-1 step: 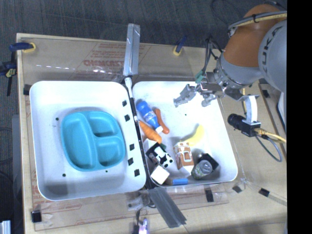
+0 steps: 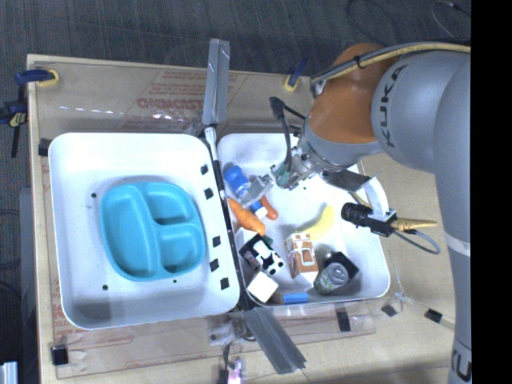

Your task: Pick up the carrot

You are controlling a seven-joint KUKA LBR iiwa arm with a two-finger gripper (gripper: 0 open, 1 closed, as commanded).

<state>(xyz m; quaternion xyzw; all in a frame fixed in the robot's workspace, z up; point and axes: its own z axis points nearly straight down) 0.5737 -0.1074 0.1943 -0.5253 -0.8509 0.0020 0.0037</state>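
carrot (image 2: 246, 216) lies center frame, left edge of right bin (image 2: 376, 282), beside a blue bottle (image 2: 237, 180); looks light, stiff, smooth plastic, best pinched mid-body across its width; gripper (image 2: 284, 174) up-right of it, finger state unclear

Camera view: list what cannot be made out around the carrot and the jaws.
- Gripper: small and blurred against clutter; whether it is open or shut cannot be told.
- Carrot: its upper end is crowded by a blue-capped bottle, so contact is unclear.
- Arm: its wrist hides the right bin beneath it.
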